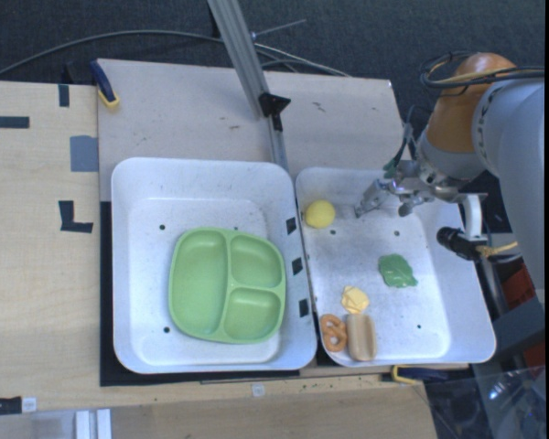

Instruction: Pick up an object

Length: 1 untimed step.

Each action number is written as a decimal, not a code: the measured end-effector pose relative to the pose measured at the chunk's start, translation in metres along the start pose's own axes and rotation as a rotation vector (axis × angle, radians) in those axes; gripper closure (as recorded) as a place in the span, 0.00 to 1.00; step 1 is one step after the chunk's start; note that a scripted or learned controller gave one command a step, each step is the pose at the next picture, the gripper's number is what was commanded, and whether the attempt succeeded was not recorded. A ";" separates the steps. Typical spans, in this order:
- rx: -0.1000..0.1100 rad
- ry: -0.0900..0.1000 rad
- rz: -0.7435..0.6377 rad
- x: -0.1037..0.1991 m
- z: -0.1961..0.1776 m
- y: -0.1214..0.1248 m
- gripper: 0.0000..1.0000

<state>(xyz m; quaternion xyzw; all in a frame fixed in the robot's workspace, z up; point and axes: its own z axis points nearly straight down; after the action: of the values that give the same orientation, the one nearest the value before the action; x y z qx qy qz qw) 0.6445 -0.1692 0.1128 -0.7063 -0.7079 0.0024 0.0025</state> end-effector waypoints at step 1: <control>-0.003 -0.002 0.000 0.001 0.026 0.000 0.00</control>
<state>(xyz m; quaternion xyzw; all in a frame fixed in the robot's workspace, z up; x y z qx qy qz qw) 0.6439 -0.1685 0.0869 -0.7062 -0.7080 0.0018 0.0007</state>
